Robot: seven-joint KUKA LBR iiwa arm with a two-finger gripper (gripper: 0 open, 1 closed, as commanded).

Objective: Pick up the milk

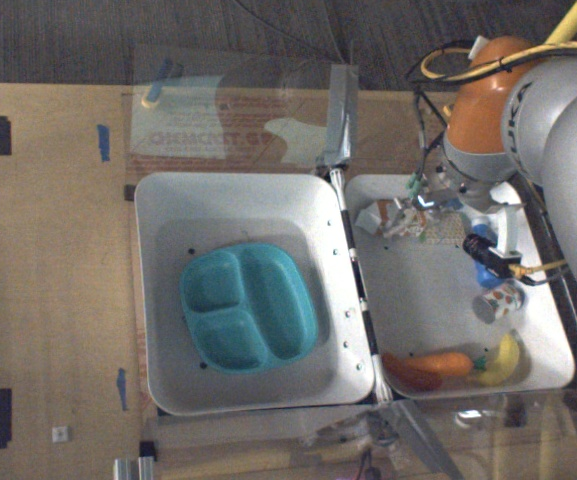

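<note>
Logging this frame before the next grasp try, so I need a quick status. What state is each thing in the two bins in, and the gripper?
Teal divided plate: lies flat in the left bin.
Carrot: lies on its side at the right bin's near edge.
Banana: lies beside the carrot.
Small cup: tipped on its side.
Gripper: low in the right bin's far corner.
</note>
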